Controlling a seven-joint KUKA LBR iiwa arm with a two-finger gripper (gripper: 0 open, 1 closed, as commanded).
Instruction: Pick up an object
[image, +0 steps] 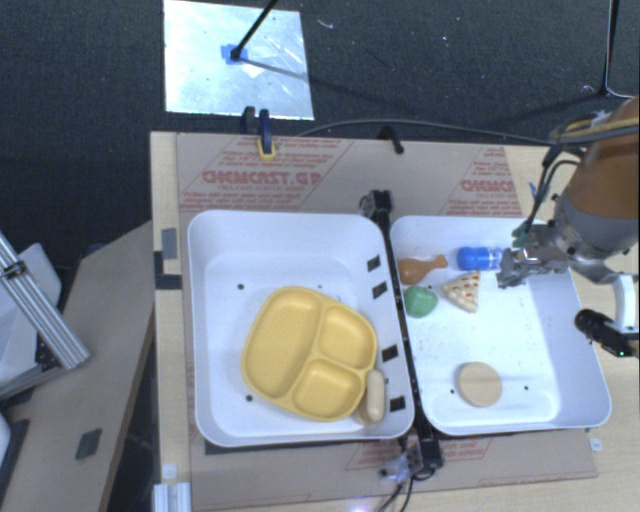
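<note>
In the left bin (215, 300), a yellow tray (310, 355) is lying flat. It is looking smooth and hard, like plastic, with three dips in it. A small tan roll (373, 396) is resting by its right corner.

In the right bin (560, 400), the toys to pick from are sitting on the white floor. A brown drumstick (420, 268) and a round green lump (420, 301) are lying by the left wall. Next, a blue bottle (478, 258) is lying on its side, with a flat pizza slice (463, 292) just below it. A flat round cookie (479, 384) is sitting alone, nearer the front.

The gripper (515, 268) is hanging just beside the bottle's right end. I cannot tell how wide it is standing.

The bottle is looking round and shiny, so I think it could be rolling or slipping away if squeezed off its middle. The pizza slice is lying so close that it could be getting bumped or pinched too.
</note>
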